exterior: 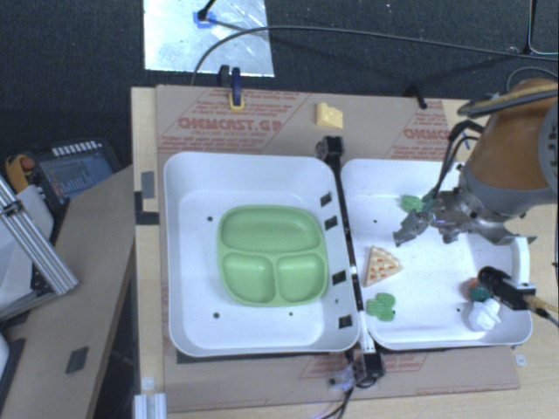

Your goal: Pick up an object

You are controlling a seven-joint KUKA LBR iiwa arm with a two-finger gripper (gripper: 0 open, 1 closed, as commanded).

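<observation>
On the desk (144, 147), two shallow white plastic bins side by side. In the left bin (192, 199), a pale green plastic plate with three compartments (271, 256), lying flat near the middle.

In the right bin (437, 278), four loose things:
- a tan triangular toy pizza slice (382, 264), close to the left wall
- a small green leafy toy (381, 305), just nearer, by the near left corner
- another small green piece (410, 203), toward the far side
- a white and teal lump (482, 311), at the near right corner

Over the right bin, the grey gripper (406, 232), slanting down leftward, tips between the far green piece and the pizza slice. Nothing visibly held. Open or shut: impossible to tell from this slant.

Beyond the bins, on the desk, a small yellow wedge (329, 114).
</observation>
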